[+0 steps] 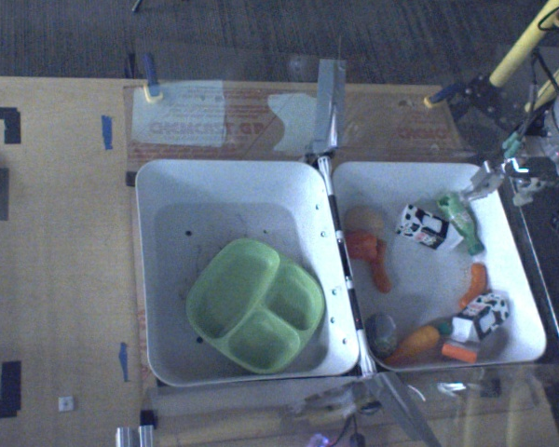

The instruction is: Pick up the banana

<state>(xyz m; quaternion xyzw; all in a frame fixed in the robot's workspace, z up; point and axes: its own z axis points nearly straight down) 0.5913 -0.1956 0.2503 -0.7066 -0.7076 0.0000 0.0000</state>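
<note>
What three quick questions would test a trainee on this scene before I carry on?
1. True or false: the green three-compartment plastic plate lies in the left white bin.
2. How many black-and-white cow-patterned cartons lie in the right white bin? A one, B two, C four.
3. Fill in: the gripper sits over a far corner of the ____ white bin.

Key: 1 true; 2 B; 3 right.
</note>
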